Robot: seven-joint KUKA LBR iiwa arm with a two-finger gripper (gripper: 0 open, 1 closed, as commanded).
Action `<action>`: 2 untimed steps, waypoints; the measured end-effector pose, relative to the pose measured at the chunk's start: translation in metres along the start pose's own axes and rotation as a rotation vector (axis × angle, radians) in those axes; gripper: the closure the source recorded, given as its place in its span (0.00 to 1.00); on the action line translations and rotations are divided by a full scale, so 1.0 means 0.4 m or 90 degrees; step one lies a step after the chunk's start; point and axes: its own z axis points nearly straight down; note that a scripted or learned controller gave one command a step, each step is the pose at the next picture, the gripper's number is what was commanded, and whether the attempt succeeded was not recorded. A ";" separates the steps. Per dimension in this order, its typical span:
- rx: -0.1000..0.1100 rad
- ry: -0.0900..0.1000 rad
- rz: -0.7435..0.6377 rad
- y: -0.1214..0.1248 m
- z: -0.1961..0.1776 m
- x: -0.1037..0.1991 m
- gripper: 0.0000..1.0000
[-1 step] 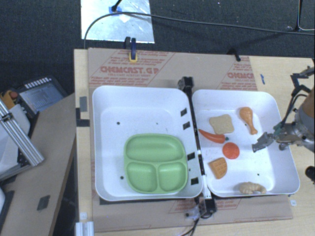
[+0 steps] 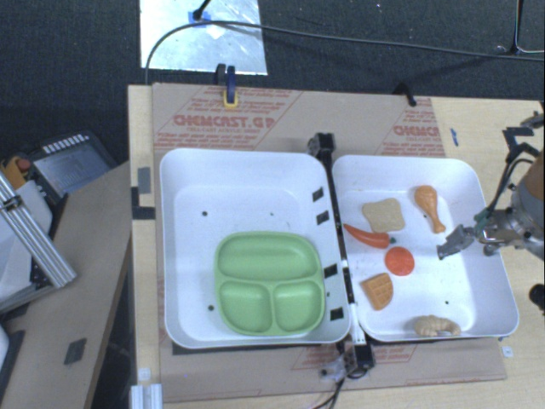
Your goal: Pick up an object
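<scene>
Our gripper (image 2: 456, 242) hovers over the right bin (image 2: 490, 292) — jaw state we cannot tell — near the tomato (image 2: 399, 262), likely choosing a target.

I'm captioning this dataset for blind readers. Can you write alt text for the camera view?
A robot gripper reaches in from the right over the right white bin, which holds toy food: a chicken drumstick, bread slice, red chili pepper, tomato, orange wedge and beige pastry. The left bin holds a green divided plate.
</scene>
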 end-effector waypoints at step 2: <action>0.002 0.001 0.001 0.025 0.256 0.003 0.00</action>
